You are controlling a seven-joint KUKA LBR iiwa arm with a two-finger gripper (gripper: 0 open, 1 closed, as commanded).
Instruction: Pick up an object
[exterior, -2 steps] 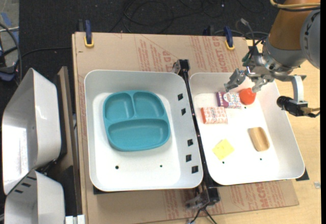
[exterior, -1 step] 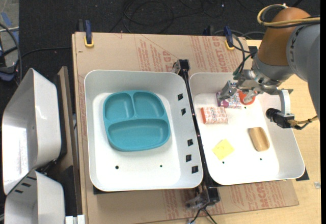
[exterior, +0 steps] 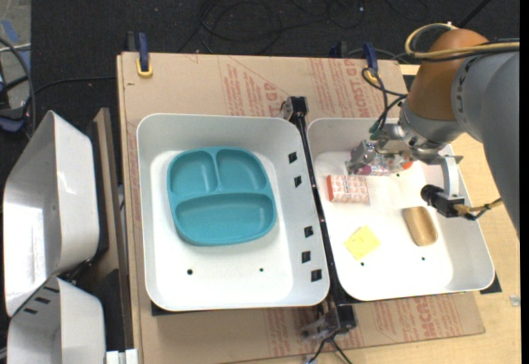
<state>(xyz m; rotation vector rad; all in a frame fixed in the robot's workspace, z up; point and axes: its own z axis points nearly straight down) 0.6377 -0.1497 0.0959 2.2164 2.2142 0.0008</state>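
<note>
You're looking at a pretty cramped right bin: the gripper is hanging over its upper left part, with the arm covering the upper right corner. A red-and-white packet is sitting just below the gripper, a yellow square and a brown block are taking up the middle. Bare floor is showing along the bottom edge. The left bin is mostly taken by a teal divided tray, leaving room around its edges.
</note>
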